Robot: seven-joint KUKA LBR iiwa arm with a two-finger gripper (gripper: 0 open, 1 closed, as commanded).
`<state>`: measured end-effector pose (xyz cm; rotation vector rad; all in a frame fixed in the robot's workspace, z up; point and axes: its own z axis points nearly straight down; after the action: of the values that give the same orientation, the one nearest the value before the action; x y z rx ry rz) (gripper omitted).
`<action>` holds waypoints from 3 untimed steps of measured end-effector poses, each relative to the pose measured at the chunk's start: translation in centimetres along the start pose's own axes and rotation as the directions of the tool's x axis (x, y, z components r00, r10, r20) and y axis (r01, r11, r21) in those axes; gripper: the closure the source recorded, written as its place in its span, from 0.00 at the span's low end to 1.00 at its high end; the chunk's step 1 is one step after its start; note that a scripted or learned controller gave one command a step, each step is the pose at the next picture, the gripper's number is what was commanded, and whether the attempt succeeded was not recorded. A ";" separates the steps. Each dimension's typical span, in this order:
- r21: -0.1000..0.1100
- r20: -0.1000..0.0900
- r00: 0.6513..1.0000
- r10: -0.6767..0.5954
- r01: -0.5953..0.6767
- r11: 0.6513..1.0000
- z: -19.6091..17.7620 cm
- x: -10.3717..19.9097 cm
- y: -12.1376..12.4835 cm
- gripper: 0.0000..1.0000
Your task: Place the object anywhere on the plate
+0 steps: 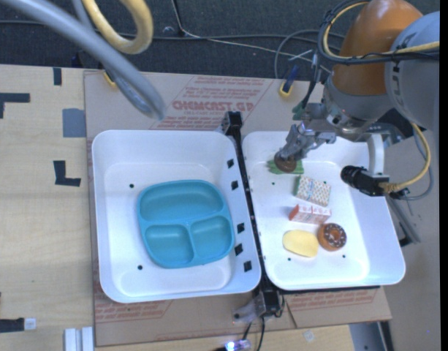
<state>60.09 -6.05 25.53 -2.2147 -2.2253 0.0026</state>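
Camera view: tool (288, 159) covers a small, hard-to-identify object (285, 166)

1 fixed camera looks down at a slant from above the tabletop (33, 196), near enough to frame both white bins (107, 196), which lie below and left of the end effector (288, 159).

Two white bins (107, 218) sit side by side on a cardboard sheet (209, 101) covering the wooden tabletop (33, 232). A grey hose (85, 46) and a yellow hose (128, 13) cross the upper left.
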 end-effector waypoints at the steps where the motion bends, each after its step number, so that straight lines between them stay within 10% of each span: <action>1: 0.000 0.001 1.000 0.001 -0.001 1.000 1.5 5.7 -0.1 1.00; 3: -0.001 0.001 1.000 -0.001 0.001 1.000 1.8 16.1 -0.8 1.00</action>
<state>59.19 10.06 23.77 -2.2149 -2.2267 0.0026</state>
